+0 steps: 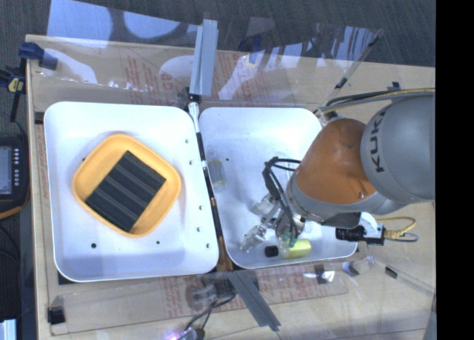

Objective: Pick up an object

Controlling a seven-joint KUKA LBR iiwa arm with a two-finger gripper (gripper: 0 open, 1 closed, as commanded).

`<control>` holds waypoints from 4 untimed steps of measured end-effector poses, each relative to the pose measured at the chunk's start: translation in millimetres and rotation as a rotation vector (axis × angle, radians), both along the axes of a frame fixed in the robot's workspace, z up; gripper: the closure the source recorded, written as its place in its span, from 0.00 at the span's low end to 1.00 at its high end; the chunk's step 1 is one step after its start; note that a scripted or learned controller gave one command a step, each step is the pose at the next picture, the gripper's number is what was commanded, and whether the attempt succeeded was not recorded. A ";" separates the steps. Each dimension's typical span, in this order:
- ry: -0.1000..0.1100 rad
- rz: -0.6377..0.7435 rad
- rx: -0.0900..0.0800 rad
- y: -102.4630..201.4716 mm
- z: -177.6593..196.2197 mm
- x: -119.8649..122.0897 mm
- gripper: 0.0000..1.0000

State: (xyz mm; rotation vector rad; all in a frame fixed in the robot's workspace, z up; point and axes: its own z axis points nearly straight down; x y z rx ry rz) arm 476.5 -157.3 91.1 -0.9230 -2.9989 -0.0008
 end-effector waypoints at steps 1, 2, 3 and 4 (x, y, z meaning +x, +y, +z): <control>-0.006 0.068 -0.008 41.8 14.7 1.1 0.00; -0.007 0.117 -0.003 23.4 166.2 1.9 0.00; -0.009 0.120 -0.005 23.0 176.4 3.0 1.00; -0.011 0.123 -0.006 22.9 186.7 4.2 1.00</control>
